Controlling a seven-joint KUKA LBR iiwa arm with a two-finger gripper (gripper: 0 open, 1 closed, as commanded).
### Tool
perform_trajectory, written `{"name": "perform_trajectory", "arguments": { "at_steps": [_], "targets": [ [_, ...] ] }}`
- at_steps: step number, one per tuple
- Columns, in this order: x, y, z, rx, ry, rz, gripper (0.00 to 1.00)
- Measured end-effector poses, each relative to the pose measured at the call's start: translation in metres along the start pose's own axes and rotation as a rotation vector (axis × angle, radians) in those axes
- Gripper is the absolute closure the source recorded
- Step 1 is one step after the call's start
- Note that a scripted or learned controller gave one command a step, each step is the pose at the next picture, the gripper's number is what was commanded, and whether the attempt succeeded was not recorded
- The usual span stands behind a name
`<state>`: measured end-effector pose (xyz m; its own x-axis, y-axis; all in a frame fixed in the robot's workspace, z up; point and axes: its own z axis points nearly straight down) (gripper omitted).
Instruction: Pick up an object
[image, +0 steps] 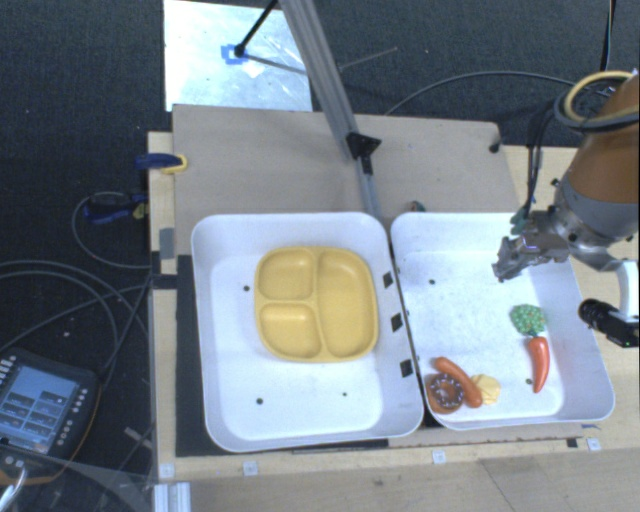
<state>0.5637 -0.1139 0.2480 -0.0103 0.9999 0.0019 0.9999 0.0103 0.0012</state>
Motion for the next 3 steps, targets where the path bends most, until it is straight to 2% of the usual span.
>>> {"name": "perform_trajectory", "arguments": {
  "at_steps": [1,2,3],
  "targets": [
    [0.047,-0.006,0.01,0.001,0.0,0.0,1.0],
    [0.11,-0.014,0.008,0.0,0.001,-0.003,1.0],
    [0.166,-0.01,0.017,0.001,0.001,-0.002,1.0]
  ]
}}
